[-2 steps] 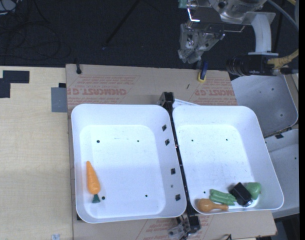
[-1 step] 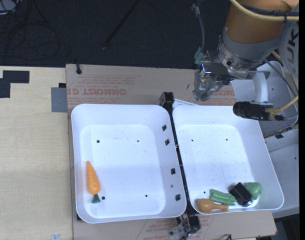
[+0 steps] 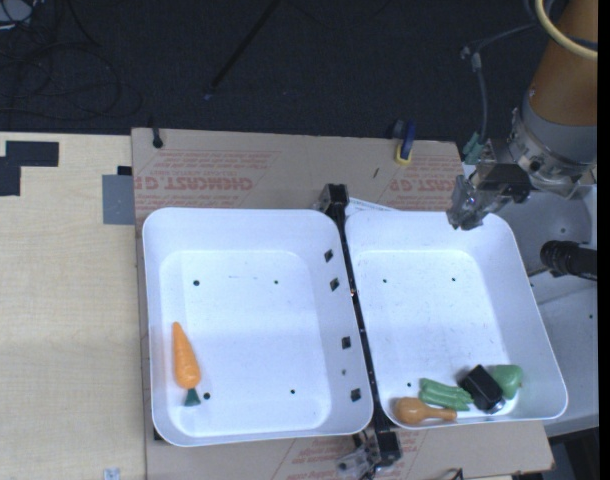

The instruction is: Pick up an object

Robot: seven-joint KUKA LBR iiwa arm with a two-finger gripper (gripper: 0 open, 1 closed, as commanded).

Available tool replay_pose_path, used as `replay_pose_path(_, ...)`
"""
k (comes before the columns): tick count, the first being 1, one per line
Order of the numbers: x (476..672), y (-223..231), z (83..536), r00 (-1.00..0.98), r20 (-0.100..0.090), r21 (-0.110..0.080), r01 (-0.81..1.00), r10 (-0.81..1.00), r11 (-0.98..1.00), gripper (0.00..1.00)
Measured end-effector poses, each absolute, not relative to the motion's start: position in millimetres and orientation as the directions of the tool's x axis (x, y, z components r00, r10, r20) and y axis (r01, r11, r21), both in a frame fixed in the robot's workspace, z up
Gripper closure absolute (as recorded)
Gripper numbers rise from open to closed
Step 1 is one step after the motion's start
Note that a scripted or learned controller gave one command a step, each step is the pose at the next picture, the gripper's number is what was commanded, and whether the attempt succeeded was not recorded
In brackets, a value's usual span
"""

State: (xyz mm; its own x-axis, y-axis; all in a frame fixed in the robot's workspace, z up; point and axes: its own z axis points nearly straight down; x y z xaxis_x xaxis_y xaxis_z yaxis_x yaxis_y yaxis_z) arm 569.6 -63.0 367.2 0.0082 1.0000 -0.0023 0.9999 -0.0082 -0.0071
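While the gripper hangs over the far right corner of the right bin, it carries nothing, and whether it is open or closed cannot be told at this size. Above it the grey wrist and orange band of the arm lean in from the right edge.

The nearest things to pick lie well away, crowded in that bin's near right corner: a black block resting against a green pepper, a green bean pod just beside it, and an orange pear-shaped piece touching the pod at the rim. In the left bin, near its left wall, a carrot lies alone.

To do this step well, I judge the carrot the cleaner target: it has open floor on its right and could be gripped across its narrow width. If the program stays in the right bin, the orange piece at the edge of the cluster looks the least hemmed in, though the rim close by may block one side. Either way, the descent should centre on one item, not the gap between neighbours.
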Motion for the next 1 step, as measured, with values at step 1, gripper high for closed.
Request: replay_pose_path(1, 522.5, -96.5, 373.3, 0.003, 0.0, -0.005, 1.0, 1.0, -0.003, 1.0)
